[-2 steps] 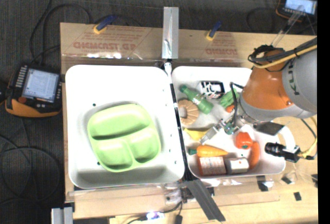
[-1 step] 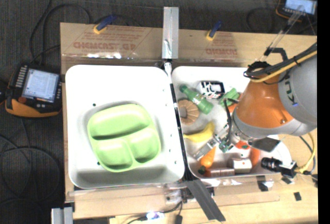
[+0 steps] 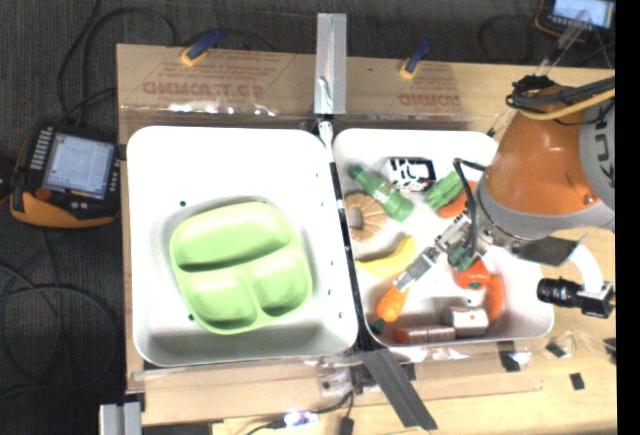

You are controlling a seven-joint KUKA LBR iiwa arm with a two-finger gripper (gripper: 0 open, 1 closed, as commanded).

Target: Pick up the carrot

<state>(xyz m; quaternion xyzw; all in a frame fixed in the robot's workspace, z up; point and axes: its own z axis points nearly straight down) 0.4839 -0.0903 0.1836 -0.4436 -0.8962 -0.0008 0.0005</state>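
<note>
The carrot (image 3: 390,302) is a short orange piece lying near the front left corner of the right bin (image 3: 530,323). The grey arm with its orange band comes in from the right over this bin. Its gripper (image 3: 418,269) slants down and to the left, and its tip ends just above and to the right of the carrot. Whether it touches the carrot is unclear. The arm's body hides part of the bin's right side.
Around the carrot lie a yellow banana (image 3: 388,253), a green bottle (image 3: 385,193), a brown round piece (image 3: 364,214), an orange curved item (image 3: 482,285) and a brown block (image 3: 430,331). The left bin (image 3: 150,183) holds a green divided plate (image 3: 240,263).
</note>
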